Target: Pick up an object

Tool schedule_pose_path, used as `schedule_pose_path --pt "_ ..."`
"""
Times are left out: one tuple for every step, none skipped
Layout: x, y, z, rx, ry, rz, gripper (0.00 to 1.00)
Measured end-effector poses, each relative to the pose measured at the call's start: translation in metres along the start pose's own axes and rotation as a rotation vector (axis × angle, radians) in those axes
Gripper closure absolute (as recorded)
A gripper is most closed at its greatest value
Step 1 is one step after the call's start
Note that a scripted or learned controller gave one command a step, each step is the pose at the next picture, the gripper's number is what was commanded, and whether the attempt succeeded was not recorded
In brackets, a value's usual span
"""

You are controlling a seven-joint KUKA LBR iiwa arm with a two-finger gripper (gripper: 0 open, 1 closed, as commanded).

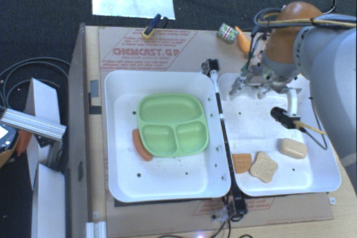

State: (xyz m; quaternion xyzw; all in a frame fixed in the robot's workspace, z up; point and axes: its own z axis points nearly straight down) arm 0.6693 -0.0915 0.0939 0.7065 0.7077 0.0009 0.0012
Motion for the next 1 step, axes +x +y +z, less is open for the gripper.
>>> schedule_pose_path --pt "0.0076 0.0001 -0.0112 0.000 0.001 -0.003 0.00"
